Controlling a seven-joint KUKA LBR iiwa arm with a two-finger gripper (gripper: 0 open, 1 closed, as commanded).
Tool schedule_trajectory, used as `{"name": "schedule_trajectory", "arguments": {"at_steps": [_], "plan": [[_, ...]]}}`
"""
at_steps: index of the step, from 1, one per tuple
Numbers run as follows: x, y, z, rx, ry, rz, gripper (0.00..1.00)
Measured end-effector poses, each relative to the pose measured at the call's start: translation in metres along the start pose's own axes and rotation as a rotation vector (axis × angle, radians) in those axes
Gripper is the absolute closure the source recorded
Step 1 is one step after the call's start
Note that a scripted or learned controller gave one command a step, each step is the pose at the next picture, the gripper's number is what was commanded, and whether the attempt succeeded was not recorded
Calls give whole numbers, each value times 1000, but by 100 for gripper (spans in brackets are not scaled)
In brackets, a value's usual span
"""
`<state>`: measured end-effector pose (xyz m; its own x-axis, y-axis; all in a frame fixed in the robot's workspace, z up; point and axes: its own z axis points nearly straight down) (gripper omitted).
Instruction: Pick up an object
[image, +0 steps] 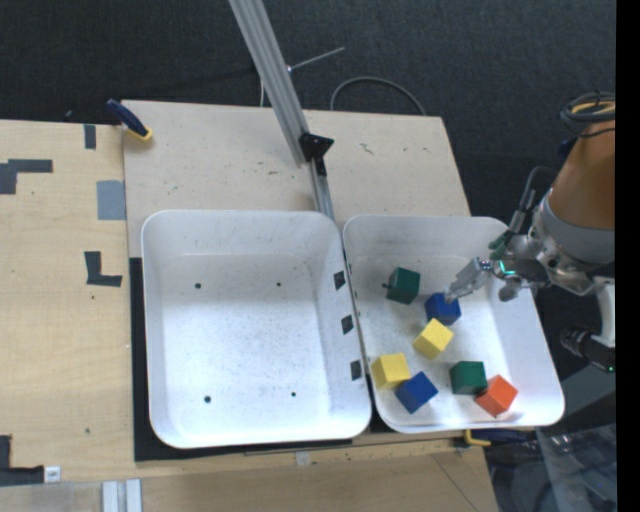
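The right bin (430, 228) holds several small cubes. A green cube (404, 285) lies near its middle, with a blue cube (442, 308) and a yellow cube (433, 338) just to the right of it. Along the front lie another yellow cube (391, 369), a second blue cube (416, 391), a second green cube (467, 376) and an orange cube (496, 395). My gripper (463, 287) reaches in from the right and hangs low over the bin, right above the upper blue cube's far right corner. Nothing shows in its grip.
The left bin (240, 330) stands beside the right one, sharing a raised middle wall. A slanted metal rail (285, 90) crosses the bench behind the bins. A blue and yellow tool (130, 118) lies at the bench's far left corner.
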<state>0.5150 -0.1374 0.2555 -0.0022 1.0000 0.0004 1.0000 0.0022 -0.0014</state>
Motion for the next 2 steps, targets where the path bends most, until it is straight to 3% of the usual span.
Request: {"name": "schedule_trajectory", "arguments": {"at_steps": [2], "plan": [[-1,12,96,5,0,1,0]]}}
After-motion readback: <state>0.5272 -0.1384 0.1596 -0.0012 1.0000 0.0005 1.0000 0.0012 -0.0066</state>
